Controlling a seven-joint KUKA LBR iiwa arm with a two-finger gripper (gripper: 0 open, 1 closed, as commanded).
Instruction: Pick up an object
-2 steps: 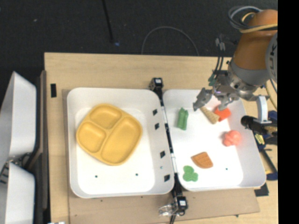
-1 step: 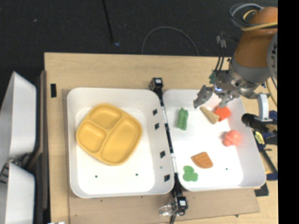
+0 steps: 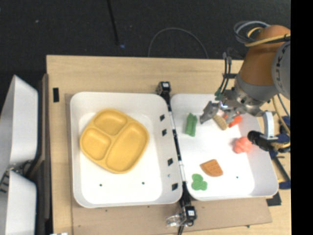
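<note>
My gripper [image 3: 221, 117] hangs low over the back of the right bin [image 3: 259, 180], open, its fingers spread left and right. Just below them lie a small tan piece [image 3: 221, 124] and a small red-orange piece [image 3: 236, 120]; whether either is touched I cannot tell. Nothing is lifted. A green block [image 3: 190, 125] lies left of the gripper. A pink lump [image 3: 241, 145] sits to its lower right. An orange wedge [image 3: 212, 168] and a green leafy piece [image 3: 198, 182] lie near the bin's front.
The left bin [image 3: 83, 190] holds a yellow divided plate [image 3: 115, 140]. A ridge with black clips [image 3: 173, 146] separates the two bins. The grey and orange arm [image 3: 261, 67] comes in from the back right, with cables beside it.
</note>
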